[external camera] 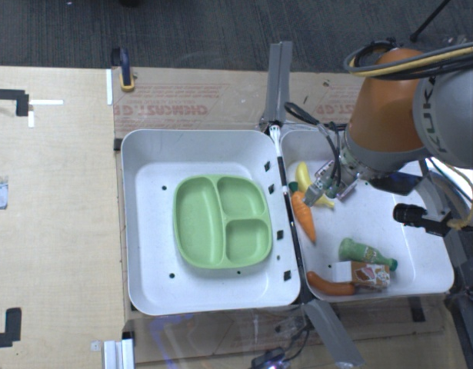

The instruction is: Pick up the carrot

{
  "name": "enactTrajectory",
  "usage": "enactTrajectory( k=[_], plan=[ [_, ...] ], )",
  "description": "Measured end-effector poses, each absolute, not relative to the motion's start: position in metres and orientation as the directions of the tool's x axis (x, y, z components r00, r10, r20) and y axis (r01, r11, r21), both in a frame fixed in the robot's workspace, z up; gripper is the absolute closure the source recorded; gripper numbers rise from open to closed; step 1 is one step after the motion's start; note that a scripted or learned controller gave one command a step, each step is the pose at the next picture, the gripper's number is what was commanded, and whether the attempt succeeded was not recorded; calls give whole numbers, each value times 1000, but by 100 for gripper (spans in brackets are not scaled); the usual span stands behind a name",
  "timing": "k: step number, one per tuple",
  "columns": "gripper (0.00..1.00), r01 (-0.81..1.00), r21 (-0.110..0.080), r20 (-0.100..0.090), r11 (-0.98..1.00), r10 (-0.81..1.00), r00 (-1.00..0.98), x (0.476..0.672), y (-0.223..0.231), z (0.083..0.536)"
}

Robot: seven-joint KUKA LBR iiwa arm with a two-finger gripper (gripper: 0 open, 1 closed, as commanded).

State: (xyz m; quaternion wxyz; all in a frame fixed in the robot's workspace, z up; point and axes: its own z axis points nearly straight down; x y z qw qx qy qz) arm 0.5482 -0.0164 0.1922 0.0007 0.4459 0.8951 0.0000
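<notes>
Sausage (330,284): nearest item in the right bin (428,279), lying along its front wall, below the carrot.
Bottle (365,252): green, on its side just behind a small printed packet (372,275), right of the carrot.
Carrot (303,215): orange, tapered, lying on the right bin's floor close to its left wall, thick end up toward the gripper, tip pointing to the front.
Handling: likely a light, stiff toy with a smooth skin, so it may slip or roll; the thicker upper half, gripped across its width, looks the surest hold, though the bin wall crowds that side.
Gripper (326,191): just above and right of the carrot's thick end; I cannot tell how the jaws stand or whether they hold anything.
Banana (302,175): yellow, just behind the carrot.
Tray (221,221): green, divided, in the left bin (144,229), well left of the carrot.
</notes>
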Motion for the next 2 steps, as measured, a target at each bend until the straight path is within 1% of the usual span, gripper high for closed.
enactTrajectory(
  k=[1,2],
  plan=[
    [100,976,-2,-1,216,976,-216,523,74,192],
    [100,856,0,-2,517,856,-517,540,6,275]
  ],
)
